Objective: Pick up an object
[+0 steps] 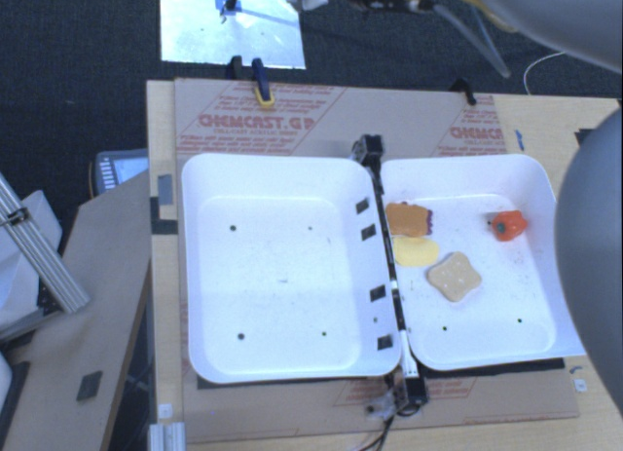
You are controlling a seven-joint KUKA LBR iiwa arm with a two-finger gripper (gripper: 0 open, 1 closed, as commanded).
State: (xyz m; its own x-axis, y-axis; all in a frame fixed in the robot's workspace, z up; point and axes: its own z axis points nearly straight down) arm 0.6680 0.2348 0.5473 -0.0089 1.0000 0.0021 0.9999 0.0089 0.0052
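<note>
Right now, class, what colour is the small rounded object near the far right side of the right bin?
Orange-red, with a dark spot; the camera view shows it best.

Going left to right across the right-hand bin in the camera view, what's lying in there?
In the right bin: orange-brown slice → pale yellow piece → tan toast-like piece → small red-orange item. The first two overlap a bit in left-right span, so their order is close.

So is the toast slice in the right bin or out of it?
In. The toast slice lies flat on the floor of the right bin, just below the yellow piece, well inside the rim.
</note>
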